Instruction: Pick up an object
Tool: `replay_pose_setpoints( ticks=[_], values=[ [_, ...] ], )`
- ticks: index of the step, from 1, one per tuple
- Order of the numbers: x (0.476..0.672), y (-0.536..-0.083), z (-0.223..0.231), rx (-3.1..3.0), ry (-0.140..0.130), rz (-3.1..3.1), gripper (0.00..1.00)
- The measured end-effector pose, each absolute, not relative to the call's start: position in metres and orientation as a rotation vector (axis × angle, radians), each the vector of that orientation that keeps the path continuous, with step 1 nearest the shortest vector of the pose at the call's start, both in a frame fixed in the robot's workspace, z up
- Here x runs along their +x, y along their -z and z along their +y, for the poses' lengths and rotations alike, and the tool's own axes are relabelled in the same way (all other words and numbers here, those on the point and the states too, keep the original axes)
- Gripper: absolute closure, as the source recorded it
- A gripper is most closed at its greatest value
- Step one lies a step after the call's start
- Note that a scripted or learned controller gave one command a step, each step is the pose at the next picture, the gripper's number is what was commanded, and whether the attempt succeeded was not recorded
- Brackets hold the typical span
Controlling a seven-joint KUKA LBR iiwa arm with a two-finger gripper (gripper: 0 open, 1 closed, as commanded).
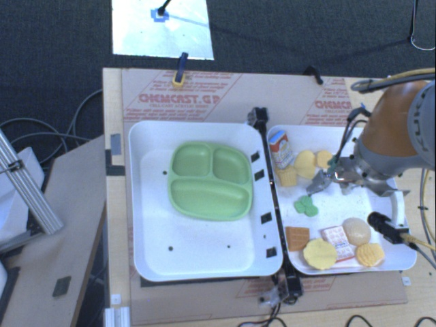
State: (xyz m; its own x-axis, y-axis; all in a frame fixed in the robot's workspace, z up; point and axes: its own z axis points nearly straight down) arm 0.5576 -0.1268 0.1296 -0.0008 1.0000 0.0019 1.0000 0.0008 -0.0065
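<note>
We lose the arm [402,125] past the frame's right edge, and its wrist covers part of the right bin [310,268] in the right middle. The pincer [320,182] is too small and blurred to read its grip. At the left edge, a metal rail [24,186] is cropped.

Glossy white plastic bins [150,251] sit on matt printed cardboard [197,94]; the green divided plate [209,181] looks smooth plastic.
</note>
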Motion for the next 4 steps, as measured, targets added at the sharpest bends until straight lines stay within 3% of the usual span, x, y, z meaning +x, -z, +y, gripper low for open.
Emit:
replay_pose_setpoints(
  ticks=[1, 2, 4],
  values=[
    [0.559, -0.082, -0.126, -2.219, 0.002, -2.22, 0.0],
    [0.562, -0.094, -0.127, -2.222, 0.008, -2.224, 1.0],
    [0.57, -0.201, -0.131, -2.219, 0.003, -2.228, 1.0]
  ],
)
